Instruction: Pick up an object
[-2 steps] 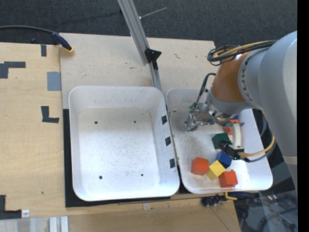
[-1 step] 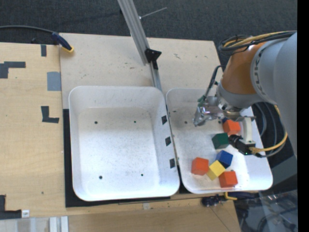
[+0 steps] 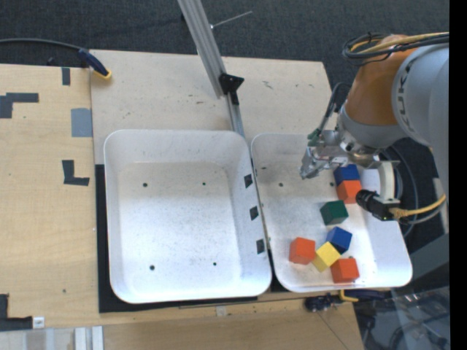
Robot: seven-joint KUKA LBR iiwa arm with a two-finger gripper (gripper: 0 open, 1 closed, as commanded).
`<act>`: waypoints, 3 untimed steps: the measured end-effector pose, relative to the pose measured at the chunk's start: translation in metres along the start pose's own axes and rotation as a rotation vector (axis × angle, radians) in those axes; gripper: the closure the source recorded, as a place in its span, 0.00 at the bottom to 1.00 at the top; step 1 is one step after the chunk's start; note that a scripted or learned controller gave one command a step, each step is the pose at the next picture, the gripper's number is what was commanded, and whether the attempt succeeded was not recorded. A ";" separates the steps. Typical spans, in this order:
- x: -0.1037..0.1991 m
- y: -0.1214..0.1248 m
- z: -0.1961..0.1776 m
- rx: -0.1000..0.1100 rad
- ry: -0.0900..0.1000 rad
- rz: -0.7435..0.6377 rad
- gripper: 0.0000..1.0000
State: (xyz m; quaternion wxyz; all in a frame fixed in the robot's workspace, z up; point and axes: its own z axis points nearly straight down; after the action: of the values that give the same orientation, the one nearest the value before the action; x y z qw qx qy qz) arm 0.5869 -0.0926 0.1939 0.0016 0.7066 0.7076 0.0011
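Camera view has the claw [image 3: 315, 165] low in the right bin [image 3: 281, 195], above bare floor; I cannot tell its state. Blocks crowd the bin's right side: blue block [image 3: 347, 172] touching orange block [image 3: 349, 190], green block [image 3: 334, 212] below. Closing here would probably miss, or nudge neighbours. Partial lettering on the arm [image 3: 405, 86] is unreadable.
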 end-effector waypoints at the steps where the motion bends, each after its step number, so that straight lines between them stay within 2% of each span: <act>1: 0.000 0.001 -0.044 0.000 0.000 0.000 1.00; 2: 0.055 0.008 -0.053 0.004 0.003 -0.006 1.00; 3: 0.113 0.018 -0.040 0.006 0.002 -0.006 1.00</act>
State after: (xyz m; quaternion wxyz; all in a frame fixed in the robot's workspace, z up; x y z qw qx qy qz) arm 0.6047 0.0208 0.2336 -0.0011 0.7046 0.7096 -0.0004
